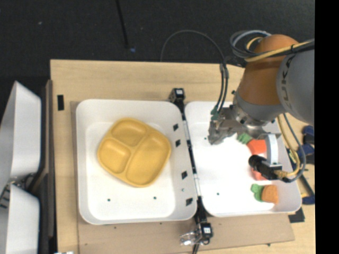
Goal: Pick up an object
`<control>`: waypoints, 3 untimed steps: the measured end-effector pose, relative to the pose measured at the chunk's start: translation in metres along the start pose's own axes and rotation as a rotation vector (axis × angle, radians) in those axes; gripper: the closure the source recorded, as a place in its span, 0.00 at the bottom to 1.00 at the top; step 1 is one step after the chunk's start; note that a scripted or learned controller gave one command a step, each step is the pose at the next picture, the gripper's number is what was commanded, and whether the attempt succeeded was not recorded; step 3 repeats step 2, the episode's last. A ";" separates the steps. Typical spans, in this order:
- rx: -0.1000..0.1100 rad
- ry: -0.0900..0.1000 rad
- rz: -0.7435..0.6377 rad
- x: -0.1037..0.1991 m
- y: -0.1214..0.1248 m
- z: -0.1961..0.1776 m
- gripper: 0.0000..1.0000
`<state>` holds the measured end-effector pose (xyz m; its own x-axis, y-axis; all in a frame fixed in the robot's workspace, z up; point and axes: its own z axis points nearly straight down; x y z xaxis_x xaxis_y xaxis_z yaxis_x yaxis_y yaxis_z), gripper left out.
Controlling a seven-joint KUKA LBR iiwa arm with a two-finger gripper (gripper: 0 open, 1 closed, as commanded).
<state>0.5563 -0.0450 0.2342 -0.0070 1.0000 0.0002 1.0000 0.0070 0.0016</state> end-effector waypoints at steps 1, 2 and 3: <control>-0.001 0.001 0.000 0.054 0.013 -0.011 1.00; -0.001 0.002 -0.002 0.108 0.031 -0.020 1.00; -0.001 0.002 -0.002 0.108 0.031 -0.020 1.00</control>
